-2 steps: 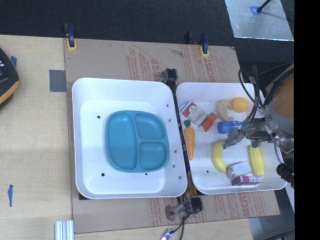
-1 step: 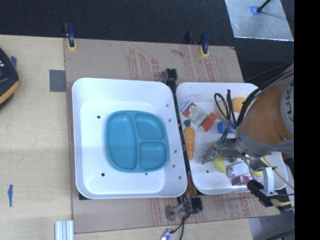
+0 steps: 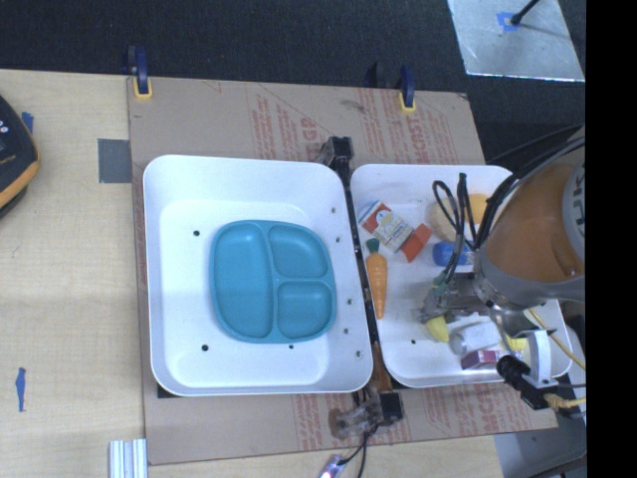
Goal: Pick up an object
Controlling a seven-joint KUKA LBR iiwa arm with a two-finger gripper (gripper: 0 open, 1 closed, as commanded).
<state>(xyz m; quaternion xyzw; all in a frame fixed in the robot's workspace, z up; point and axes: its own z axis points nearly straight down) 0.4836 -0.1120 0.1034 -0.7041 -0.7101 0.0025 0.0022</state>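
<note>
The right bin [image 3: 398, 366] holds several small toys: an orange carrot [image 3: 376, 279] by its left wall, a small white box with a red and blue print [image 3: 388, 227], a red block [image 3: 417, 243], a blue piece [image 3: 445, 255] and a yellow piece [image 3: 438, 329]. My gripper [image 3: 450, 305] hangs low over the right half of this bin, just above the yellow piece, under the grey arm with its orange band [image 3: 532, 232]. Black cables [image 3: 453, 207] run down to it. A pink and white item [image 3: 480, 355] lies beside the gripper.
The left bin [image 3: 169, 366] carries a blue divided plate [image 3: 274, 279] in its middle. Both bins rest on a cardboard sheet [image 3: 259, 118] held by clamps. A yellow and black device [image 3: 15, 157] sits at the far left edge of the bench.
</note>
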